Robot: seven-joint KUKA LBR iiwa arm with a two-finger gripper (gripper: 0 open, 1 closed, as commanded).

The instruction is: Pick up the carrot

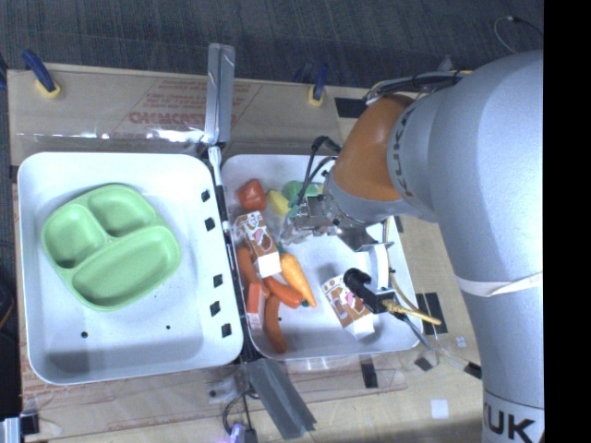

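Observation:
The carrot (pixel 298 280), orange and tapered, lies in the right bin (pixel 314 344) near its middle, pointing toward the front right. Against its left end sit a small white cube (pixel 269 265) and a red-orange sausage-like piece (pixel 286 294). My gripper (pixel 303 218) hangs over the bin a little behind the carrot, close to a brown and white carton (pixel 255 233). Nothing shows in its grasp. The wrist and orange band hide the bin's back right part.
Along the right bin's left wall lie several orange-red sausages (pixel 274 327), a red vegetable (pixel 251 195) and yellow-green pieces (pixel 284 197). A second carton (pixel 345 301) lies right of the carrot. The left bin (pixel 55 353) holds a green divided plate (pixel 111 244).

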